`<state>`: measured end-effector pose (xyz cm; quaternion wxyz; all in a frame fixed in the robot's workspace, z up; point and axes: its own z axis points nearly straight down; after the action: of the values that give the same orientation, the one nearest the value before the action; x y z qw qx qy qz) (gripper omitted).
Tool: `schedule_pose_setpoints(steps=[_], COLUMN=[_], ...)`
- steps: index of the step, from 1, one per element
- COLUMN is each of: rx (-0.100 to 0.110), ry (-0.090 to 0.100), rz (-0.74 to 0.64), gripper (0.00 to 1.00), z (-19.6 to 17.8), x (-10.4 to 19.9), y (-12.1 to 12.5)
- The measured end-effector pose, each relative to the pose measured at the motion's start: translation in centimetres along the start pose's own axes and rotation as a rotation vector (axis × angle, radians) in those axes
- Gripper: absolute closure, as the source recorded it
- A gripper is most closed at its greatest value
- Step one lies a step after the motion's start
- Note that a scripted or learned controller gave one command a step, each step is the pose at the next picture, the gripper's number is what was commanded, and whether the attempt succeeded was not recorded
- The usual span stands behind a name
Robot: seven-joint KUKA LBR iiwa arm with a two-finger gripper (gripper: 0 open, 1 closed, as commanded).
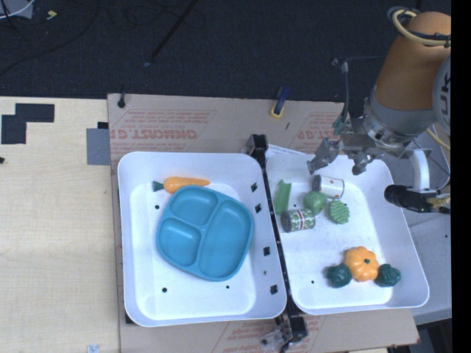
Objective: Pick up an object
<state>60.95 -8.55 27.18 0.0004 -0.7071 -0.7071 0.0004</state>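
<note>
The two dark fingers of the gripper are spread apart with nothing between them, hanging over the far end of the right white bin. Just below them a small white-and-silver cylinder lies on its side, its long axis running left to right. Near it sit a round green vegetable, a bumpy green toy, a long green pod lying lengthwise along the bin's left wall, and a small labelled can on its side. Well apart, toward the near end, an orange pumpkin sits between two dark green pieces. The left white bin holds a blue divided plate and an orange carrot. The grey arm with orange band comes down from the upper right.
</note>
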Motion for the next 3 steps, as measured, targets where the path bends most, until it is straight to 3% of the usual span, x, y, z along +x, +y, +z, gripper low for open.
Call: schedule_pose_setpoints(steps=[3], rx=[0.007], ry=[0.001], rz=[0.0], gripper=[0.0], z=[16.9], x=[0.6], y=[-0.8])
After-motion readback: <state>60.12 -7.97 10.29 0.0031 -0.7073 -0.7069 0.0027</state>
